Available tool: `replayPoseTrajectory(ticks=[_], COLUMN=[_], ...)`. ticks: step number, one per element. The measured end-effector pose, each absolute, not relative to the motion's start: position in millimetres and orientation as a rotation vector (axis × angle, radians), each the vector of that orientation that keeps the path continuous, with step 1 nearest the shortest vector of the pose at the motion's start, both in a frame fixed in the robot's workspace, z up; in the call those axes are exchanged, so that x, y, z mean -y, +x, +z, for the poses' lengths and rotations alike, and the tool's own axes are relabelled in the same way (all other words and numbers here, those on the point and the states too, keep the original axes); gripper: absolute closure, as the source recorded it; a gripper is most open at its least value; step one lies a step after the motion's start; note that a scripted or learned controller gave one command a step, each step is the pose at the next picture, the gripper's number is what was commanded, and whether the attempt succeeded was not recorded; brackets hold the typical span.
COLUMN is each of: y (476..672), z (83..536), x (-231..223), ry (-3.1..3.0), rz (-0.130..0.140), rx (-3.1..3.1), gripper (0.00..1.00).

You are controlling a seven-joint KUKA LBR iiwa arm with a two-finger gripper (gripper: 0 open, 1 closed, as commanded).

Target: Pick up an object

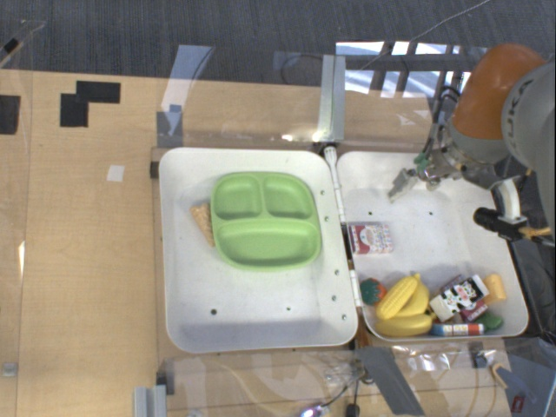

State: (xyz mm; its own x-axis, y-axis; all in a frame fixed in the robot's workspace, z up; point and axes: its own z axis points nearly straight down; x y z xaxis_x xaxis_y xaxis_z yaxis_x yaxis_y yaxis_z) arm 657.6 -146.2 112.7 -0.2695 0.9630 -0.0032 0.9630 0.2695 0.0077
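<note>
- While the pincer (401, 183) hangs over the bare far end of the right bin (434, 224), its fingers look slightly parted with nothing between them; small in view, so that is a best read.
- No object touches it. The step in hand, as I judge it, is still choosing and approaching a target.
- Nearest candidate: the small card pack (370, 238), lying flat against the bin's left wall, near the pincer and toward the camera from it.
- Further out, the near end of the same bin holds a cluster: bananas (405, 302), a black-and-white box (460, 297), a marker (458, 328), plus small red and green bits beside the bananas.
- To do it well: go for something standing proud, like the bananas; open wide, come straight down, and straddle the narrow axis.
- The flat pack is risky: low profile, tight to the wall, so a finger may clip the rim.
- The left bin (252, 320) holds a green tray (264, 220) with a cracker-like piece (202, 222) at its left edge; well apart from the pincer, not worth the travel.
</note>
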Motion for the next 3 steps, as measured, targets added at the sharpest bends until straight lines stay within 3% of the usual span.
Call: replayPoseTrajectory(ticks=[1, 2, 3], y=[665.9, 670.9, 526.0], z=[90.9, 185.0, 91.9], x=[130.3, 190.9, 174.9], ry=[1.387, 1.098, 0.744], rz=[-0.023, 0.003, 0.002], rx=[-2.824, -2.930, -3.035], gripper=[0.00, 0.00, 0.00])
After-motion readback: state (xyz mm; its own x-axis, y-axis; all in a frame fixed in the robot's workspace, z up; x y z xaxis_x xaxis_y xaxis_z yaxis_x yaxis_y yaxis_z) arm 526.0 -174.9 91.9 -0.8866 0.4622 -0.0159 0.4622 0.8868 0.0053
